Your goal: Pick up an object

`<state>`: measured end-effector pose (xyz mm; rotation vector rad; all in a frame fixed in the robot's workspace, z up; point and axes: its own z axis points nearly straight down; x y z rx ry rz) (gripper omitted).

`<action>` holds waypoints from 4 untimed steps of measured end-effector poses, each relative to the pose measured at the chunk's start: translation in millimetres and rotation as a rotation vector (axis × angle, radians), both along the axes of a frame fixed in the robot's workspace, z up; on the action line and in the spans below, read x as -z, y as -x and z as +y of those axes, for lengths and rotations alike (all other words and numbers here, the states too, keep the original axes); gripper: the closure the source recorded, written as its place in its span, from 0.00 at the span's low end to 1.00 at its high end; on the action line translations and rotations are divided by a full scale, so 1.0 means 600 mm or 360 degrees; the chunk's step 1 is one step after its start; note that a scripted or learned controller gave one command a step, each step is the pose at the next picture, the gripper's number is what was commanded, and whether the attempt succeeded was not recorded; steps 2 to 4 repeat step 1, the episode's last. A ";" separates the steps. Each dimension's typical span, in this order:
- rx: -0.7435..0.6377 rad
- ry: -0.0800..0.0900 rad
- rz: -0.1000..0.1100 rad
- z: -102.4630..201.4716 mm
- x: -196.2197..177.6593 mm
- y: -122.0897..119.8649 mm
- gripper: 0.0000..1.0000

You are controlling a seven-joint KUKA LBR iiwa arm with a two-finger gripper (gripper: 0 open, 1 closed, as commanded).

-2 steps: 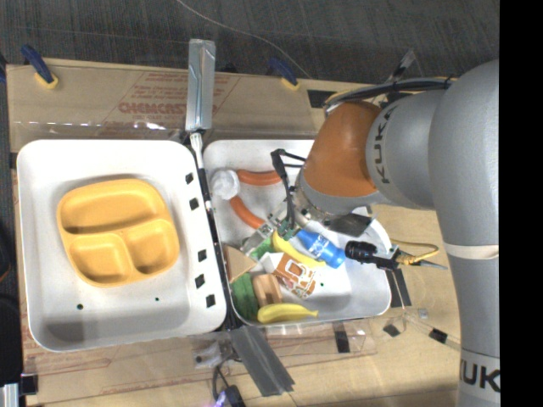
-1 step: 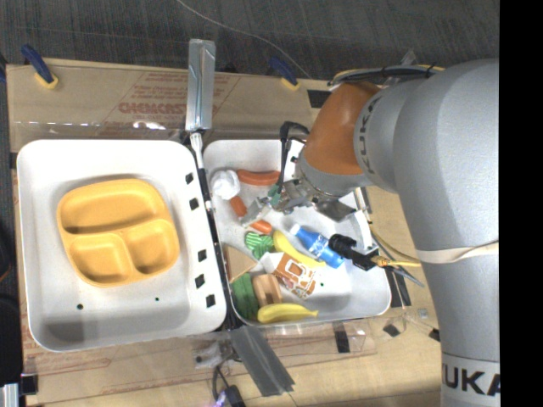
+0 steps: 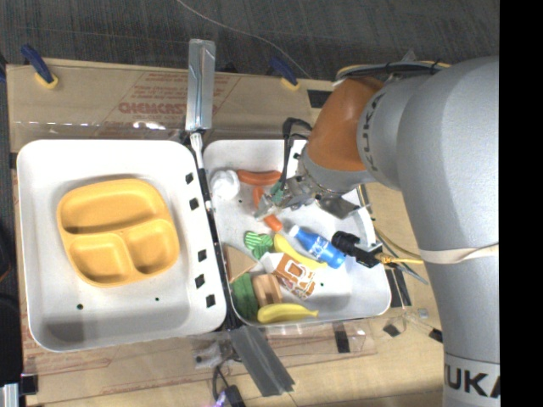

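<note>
While the gripper hangs low in the right bin, whether its jaws are wide or narrow cannot be told. Just beneath them lies a small orange piece; the blue bottle lies beyond it, long axis slanting away toward the arm.

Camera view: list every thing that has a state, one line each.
Yellow tray: lying flat in the left bin, compartments empty.
Blue bottle: on its side in the right bin.
Banana: lying flat by the right bin's near wall.
Orange sausage: lying flat near the far wall.
End effector: low over the right bin, nothing seen held.
</note>
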<state>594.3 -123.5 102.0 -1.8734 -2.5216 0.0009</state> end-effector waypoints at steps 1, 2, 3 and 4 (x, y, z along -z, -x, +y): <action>0.0067 -0.0002 -0.0015 0.109 -0.227 0.053 1.00; 0.0067 -0.0002 -0.0015 0.109 -0.227 0.053 1.00; 0.0067 -0.0002 -0.0015 0.109 -0.227 0.053 1.00; 0.0067 -0.0002 -0.0015 0.109 -0.227 0.053 1.00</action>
